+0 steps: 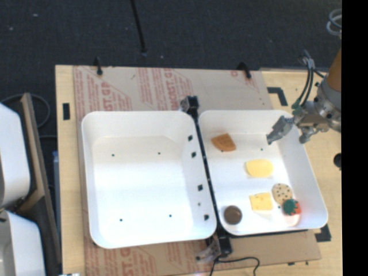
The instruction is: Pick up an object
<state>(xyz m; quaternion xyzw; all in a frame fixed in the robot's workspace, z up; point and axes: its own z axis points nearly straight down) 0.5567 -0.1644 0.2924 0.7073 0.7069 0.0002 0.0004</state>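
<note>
The right bin holds several small food pieces. A brown bread-like slice lies near its back left. A pale yellow oval sits in the middle. A yellow square, a speckled cookie and a red and green strawberry cluster at the front right. A dark brown disc rests at the front left. My gripper hangs over the bin's back right corner, open, with nothing between its fingers. It is to the right of the brown slice and above the yellow oval.
The left bin stands beside the right one, with a black divider strip between them. Both rest on a cardboard sheet on the bench. White boxes stand at the far left.
</note>
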